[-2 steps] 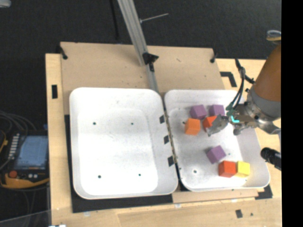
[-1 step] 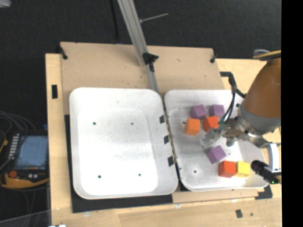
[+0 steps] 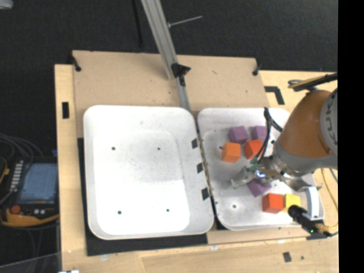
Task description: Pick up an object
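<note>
Purple block (image 3: 257, 187) just beside hand (image 3: 250, 175)

The two white bins, the left bin (image 3: 139, 169) and the right bin (image 3: 227, 209), look like smooth plastic with a soft shine and a few small dark dots. They sit on a bench (image 3: 165, 84) that looks like flat brown board, dull and a bit rough, with pale wood around the edges. The little blocks, such as the orange block (image 3: 231, 152) and the purple block (image 3: 238, 134), look soft and matt, like foam. The arm (image 3: 307, 135) has a smooth, shiny orange shell. A long pole (image 3: 161, 30) looks like grey metal.
</note>
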Robot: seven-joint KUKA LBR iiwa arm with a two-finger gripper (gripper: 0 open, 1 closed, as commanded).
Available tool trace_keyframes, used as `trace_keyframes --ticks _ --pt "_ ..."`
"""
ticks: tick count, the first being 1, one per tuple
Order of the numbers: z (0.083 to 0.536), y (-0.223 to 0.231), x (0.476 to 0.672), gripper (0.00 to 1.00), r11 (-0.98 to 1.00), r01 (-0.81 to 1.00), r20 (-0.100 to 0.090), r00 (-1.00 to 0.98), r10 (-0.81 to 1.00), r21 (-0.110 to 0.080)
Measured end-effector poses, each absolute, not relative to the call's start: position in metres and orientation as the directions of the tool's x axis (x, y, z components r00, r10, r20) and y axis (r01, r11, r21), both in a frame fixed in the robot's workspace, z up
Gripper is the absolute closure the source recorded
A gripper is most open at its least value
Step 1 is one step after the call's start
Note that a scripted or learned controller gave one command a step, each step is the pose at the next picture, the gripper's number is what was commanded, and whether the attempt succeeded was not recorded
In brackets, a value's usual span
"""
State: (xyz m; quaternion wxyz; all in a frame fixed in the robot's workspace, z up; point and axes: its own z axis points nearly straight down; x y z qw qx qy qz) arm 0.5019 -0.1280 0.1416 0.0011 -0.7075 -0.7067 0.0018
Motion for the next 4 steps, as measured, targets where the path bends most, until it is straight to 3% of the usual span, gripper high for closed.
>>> trace_keyframes --ticks 1,2,3,4 --pt "0.126 -0.132 0.511 0.00 0.000 1.000 -0.012 0.000 1.000 0.031" --pt "0.135 -0.133 0.513 1.00 -0.007 0.999 -0.013 0.008 1.000 0.038" --pt "0.199 -0.136 0.510 1.00 0.003 1.000 -0.002 -0.003 1.000 0.008" --pt "0.240 -0.137 0.513 1.00 0.004 1.000 -0.002 -0.004 1.000 0.007"
